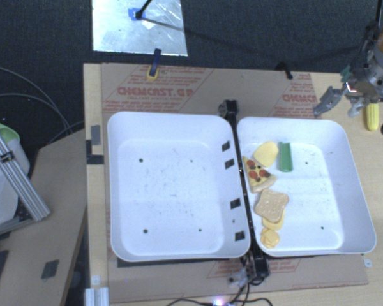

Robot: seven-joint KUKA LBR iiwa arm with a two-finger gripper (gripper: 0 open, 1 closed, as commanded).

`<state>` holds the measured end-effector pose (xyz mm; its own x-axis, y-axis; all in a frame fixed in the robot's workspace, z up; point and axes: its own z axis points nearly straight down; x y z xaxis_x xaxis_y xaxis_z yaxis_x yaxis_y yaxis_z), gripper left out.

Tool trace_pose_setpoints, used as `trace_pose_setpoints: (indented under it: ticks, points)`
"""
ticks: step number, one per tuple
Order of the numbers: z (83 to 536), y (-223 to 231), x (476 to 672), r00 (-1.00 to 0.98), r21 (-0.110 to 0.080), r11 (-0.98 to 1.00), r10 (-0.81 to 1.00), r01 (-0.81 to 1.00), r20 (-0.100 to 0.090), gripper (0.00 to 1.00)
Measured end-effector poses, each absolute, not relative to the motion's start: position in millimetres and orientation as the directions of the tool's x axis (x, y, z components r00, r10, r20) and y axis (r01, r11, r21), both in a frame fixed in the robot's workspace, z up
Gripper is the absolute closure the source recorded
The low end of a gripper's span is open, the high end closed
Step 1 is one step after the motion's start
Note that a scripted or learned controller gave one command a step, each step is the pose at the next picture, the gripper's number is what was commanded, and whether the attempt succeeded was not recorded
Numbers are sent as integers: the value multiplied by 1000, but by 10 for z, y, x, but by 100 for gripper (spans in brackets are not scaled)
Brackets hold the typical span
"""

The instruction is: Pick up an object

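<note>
The right bin (345, 190) holds several toy foods along its left side: a yellow rounded piece (265, 153), a green block (285, 156), a pizza slice (258, 173), a slice of toast (271, 203) and a small yellow piece (270, 238). My gripper (340, 104) hangs above the bin's far right corner, well away from the foods. It is open, with one finger (324, 102) on the left and the other beside a yellow corn-like piece (371, 116). That piece lies to the right of the fingers, not between them.
The left bin (172, 183) sits beside the right one, joined by a black divider with clips (237, 171). Both rest on a cardboard sheet (179, 88). A metal plate (139, 18) lies beyond the bench, and aluminium framing (13, 171) stands at the left.
</note>
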<state>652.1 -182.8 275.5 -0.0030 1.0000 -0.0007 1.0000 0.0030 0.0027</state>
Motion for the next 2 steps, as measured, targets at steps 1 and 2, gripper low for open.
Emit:
trace_pose_setpoints:
  ticks: [1, 2]
  points:
    - [872, -792, 6296, -10, -10, 10, 1000, 1000, 7, 0]
    - [1430, -198, 6521, -2, 3, 2, 1000, 1000, 6, 0]
